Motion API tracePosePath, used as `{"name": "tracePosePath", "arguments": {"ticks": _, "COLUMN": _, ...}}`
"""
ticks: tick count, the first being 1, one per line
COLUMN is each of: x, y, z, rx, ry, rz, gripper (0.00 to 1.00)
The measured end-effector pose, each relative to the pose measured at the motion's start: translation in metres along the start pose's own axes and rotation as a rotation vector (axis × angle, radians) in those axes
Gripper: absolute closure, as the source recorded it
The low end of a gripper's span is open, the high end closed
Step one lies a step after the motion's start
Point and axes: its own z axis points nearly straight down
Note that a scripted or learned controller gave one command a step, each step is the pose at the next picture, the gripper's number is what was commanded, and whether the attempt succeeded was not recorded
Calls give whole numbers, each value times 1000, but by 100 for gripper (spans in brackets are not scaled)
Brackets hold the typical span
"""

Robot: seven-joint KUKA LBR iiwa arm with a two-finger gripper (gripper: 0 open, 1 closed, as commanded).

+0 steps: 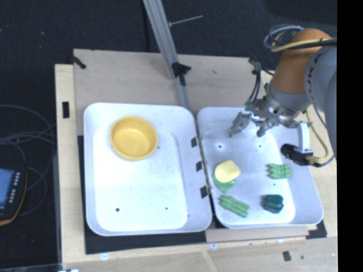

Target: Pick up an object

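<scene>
Four small objects lie in the right bin (317, 211): a yellow-green piece (226, 173), a green pod (234, 205), a dark green pepper (273, 203) and a light green piece (278, 171), all well apart from the gripper (250, 124), whose fingers are spread and empty. Closing here would catch nothing, and the low pieces could slip from the fingertips. What each piece is stays hard to make out.

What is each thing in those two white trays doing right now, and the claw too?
Gripper: open, over the right bin, holding nothing.
Yellow bowl: upright, left bin.
Yellow-green piece: resting, right bin.
Green pod: lying flat.
Dark green pepper: resting.
Light green piece: lying flat.
</scene>
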Motion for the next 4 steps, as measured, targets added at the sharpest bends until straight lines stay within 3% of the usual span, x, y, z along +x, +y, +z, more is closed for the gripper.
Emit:
{"name": "tracePosePath", "arguments": {"ticks": 1, "x": 7, "y": 2, "z": 45, "rx": -2, "ry": 0, "rz": -1, "gripper": 0}}
{"name": "tracePosePath", "arguments": {"ticks": 2, "x": 6, "y": 3, "z": 32, "rx": -7, "ry": 1, "rz": 0, "gripper": 100}}
{"name": "tracePosePath", "arguments": {"ticks": 4, "x": 14, "y": 8, "z": -60, "rx": -9, "ry": 0, "rz": -1, "gripper": 100}}
